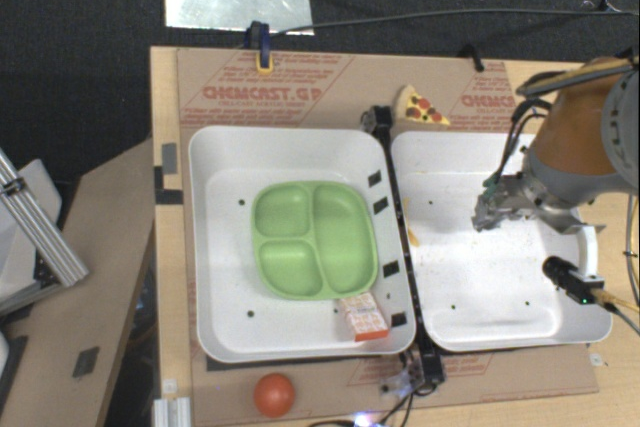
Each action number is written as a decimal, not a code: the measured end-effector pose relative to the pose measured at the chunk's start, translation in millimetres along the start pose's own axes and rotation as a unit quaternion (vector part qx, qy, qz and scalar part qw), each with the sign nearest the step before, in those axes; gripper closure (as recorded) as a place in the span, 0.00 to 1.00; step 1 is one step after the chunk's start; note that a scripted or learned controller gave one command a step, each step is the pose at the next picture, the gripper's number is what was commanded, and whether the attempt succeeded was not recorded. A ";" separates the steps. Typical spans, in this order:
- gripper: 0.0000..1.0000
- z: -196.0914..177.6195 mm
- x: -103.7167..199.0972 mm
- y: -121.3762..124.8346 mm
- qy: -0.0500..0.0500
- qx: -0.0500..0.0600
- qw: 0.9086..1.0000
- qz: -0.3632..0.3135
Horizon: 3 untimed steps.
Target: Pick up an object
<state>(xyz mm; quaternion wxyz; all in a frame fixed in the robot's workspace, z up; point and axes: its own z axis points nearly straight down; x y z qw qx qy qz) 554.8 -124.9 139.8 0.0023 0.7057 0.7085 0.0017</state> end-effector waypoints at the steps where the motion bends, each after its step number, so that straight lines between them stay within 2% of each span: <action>1: 1.00 -63.7 -0.3 7.4 0.000 -0.002 1.000 0.000; 2: 1.00 -69.2 -0.3 8.5 0.000 0.001 1.000 0.000; 3: 1.00 -68.9 55.7 -4.1 0.002 0.002 1.000 -0.003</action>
